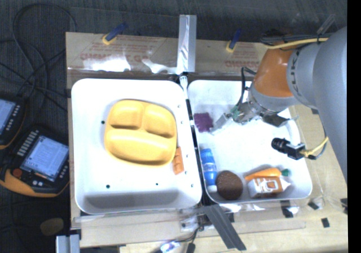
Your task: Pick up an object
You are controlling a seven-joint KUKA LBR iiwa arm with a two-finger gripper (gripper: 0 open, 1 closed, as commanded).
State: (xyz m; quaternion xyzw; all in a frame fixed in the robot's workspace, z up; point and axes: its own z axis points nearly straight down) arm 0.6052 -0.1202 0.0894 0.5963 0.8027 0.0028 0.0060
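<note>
The two-finger gripper (240,113) hangs low inside the right-hand shallow white plastic bin (256,150), near its far wall, on the grey arm with the orange band (273,74) that reaches in from the right. Whether it is parted or closed I cannot tell; it shows as a small greenish-grey tangle seen from above, and nothing can be made out in its grasp. Its place suggests it is working at the far end of this bin, probably toward the nearest loose thing.

That nearest thing is a small dark purple crumpled object (203,120), just left of the gripper against the bin's left wall; they look apart rather than touching. Further from the gripper, along the same wall toward the near end, lies a blue and white small plastic bottle (208,166). Beside the bottle, in the near corner, sits a brown fuzzy round object like a coconut or kiwi (228,184), and just right of that an orange and white carton (268,183) on its side. These pile at the near end likely because the bin slopes or they were pushed there.

Well left of the gripper, the other white bin (84,178) holds a yellow moulded plastic tray turned upside down (141,131), with a small orange piece (177,161) tucked at its right edge.
</note>
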